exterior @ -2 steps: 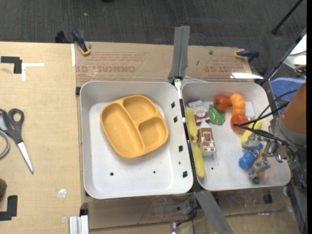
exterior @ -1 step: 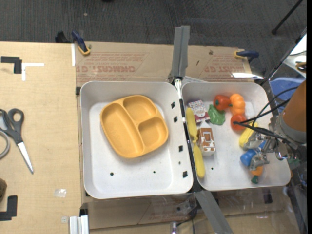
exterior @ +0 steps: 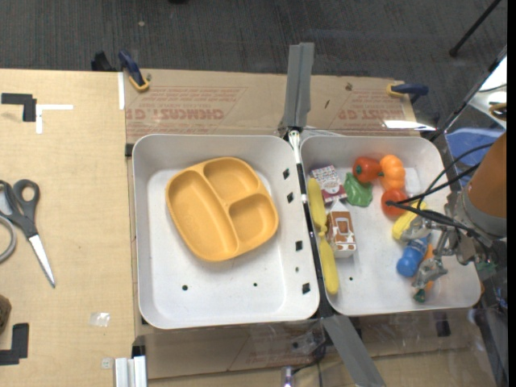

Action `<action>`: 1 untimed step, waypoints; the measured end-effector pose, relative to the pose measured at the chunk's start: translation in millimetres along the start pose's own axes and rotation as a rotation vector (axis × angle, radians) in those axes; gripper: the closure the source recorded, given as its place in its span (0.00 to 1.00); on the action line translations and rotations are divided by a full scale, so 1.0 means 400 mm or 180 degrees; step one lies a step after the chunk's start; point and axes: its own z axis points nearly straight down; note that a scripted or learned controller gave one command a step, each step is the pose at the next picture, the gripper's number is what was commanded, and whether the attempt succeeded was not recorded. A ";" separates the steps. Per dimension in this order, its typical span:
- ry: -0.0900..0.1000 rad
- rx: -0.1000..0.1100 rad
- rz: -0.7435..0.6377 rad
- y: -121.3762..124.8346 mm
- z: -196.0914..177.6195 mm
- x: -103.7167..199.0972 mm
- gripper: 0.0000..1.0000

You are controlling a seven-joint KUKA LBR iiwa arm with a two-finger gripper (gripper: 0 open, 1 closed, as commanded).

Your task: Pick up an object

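The right bin (exterior: 379,297) holds several toy foods. A red pepper (exterior: 365,168), an orange (exterior: 392,168) and a green piece (exterior: 357,192) lie near its far side. A red tomato (exterior: 393,201), a yellow lemon (exterior: 403,226) and a blue object (exterior: 409,261) lie toward the right. A small carton (exterior: 342,233) and a pink-and-white packet (exterior: 326,177) sit left of centre. Two long yellow pieces (exterior: 317,204) lie along the left wall. My gripper (exterior: 427,255) is low over the bin's right side, right beside the blue object and the lemon. A small orange thing (exterior: 432,274) lies under it.
The left bin (exterior: 218,297) holds a yellow divided plate (exterior: 222,208). Scissors (exterior: 31,224) lie on the cardboard far left. Blue clamps (exterior: 133,69) hold the bench's back edge. Black cables (exterior: 435,184) run from the arm (exterior: 490,188) across the right bin's rim.
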 end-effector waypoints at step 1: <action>-0.0009 0.0000 0.0452 -0.002 0.021 0.033 0.00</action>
